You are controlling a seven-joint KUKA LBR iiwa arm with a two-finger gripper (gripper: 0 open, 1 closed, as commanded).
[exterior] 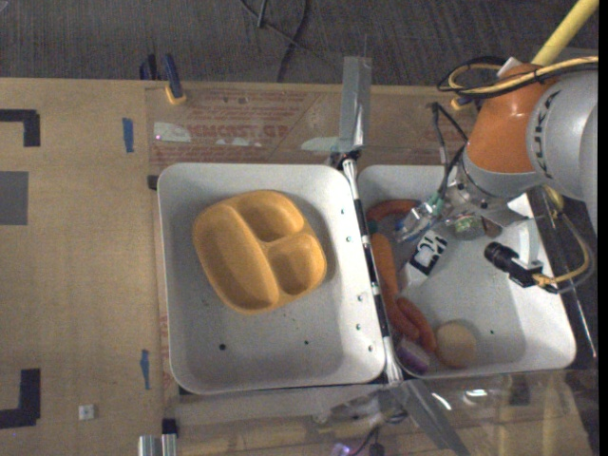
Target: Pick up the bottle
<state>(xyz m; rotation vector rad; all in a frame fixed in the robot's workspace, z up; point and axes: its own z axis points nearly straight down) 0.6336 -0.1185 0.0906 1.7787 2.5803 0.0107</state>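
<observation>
You are at the approach step: end effector (finger state cannot be told) hovers in the right bin, upper-middle right of frame; bottle not identifiable among items, so locate it next.

Wooden bench carries two white bins side by side; blue tape marks, possibly.

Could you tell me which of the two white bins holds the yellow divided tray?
The left bin: the yellow tray sits alone in it, whereas the right bin holds several small items.
</observation>
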